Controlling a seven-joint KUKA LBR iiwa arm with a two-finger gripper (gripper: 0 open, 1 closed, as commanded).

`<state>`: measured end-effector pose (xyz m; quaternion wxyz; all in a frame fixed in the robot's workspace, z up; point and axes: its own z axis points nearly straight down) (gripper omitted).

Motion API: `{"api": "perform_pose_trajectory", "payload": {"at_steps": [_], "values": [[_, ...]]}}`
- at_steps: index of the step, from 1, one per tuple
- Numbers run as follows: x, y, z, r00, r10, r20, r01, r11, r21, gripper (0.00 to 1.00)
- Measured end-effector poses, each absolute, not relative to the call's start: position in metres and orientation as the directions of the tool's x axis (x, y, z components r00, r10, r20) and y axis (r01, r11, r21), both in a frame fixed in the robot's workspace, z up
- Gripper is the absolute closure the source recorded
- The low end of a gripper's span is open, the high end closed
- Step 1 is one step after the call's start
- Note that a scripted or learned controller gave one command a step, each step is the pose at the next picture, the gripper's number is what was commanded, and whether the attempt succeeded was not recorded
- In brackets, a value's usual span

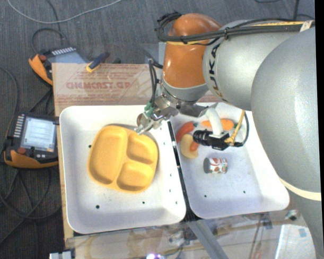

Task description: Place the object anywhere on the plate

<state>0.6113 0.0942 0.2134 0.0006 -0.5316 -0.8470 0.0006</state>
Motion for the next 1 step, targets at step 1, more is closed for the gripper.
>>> {"api": "perform_pose_trajectory", "payload": {"at_steps": [1], "values": [[0.6112,0.0943,0.2133,-0.435,0.901,0.001,0.901,0.435,-0.001,0.00]]}}
